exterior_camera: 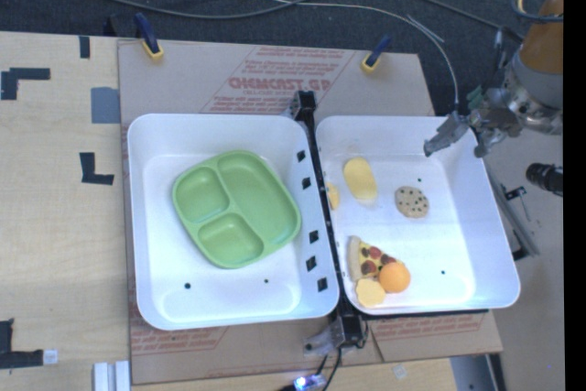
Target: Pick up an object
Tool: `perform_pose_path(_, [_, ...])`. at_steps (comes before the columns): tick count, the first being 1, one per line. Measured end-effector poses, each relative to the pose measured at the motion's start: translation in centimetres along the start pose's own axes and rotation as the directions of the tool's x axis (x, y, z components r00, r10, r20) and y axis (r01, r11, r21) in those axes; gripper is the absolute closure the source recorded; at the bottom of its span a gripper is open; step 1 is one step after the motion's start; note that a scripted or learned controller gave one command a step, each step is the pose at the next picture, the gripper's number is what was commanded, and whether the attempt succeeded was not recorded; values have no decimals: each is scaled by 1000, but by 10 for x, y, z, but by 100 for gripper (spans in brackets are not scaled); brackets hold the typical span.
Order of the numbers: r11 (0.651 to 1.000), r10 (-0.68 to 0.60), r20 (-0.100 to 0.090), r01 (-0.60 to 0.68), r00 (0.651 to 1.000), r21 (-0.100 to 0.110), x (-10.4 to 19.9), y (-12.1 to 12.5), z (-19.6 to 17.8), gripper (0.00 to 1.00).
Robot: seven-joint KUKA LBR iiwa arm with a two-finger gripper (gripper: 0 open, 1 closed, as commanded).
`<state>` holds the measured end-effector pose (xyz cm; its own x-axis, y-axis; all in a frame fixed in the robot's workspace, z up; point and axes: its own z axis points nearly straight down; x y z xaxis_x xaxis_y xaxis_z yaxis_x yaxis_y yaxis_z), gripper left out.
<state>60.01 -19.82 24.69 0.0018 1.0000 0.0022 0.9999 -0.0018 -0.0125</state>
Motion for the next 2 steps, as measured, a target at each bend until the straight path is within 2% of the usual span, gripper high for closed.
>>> perform_pose_path(1, [1000,-3,2,3,1000,-11,0,2,-7,0])
perform_pose_path(2, [1000,-2,2,2,1000,-6,0,-7,42,0])
